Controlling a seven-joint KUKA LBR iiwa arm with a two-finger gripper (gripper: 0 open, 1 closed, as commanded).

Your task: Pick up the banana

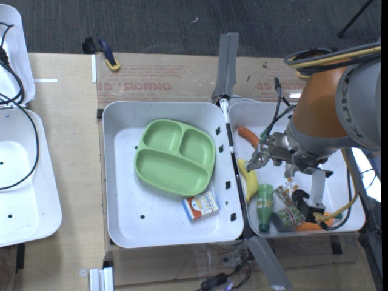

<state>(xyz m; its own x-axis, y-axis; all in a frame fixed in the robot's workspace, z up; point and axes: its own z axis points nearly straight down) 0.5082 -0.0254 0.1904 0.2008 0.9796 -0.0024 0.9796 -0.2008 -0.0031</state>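
Banana [250, 180] lies by right bin's [357, 218] left wall, beside green bottle [264, 206]; likely light, smooth, curved plastic, so grip mid-body across width; hand [257, 160] state: can't tell.

**Even overhead light, slightly soft picture**

The scene is brightly and evenly lit from above. The white bins [115, 162] reflect strongly and look nearly washed out, with faint glare on their floors. Shadows are short and soft. Detail is grainy and mildly blurred, most around the arm [339, 108].
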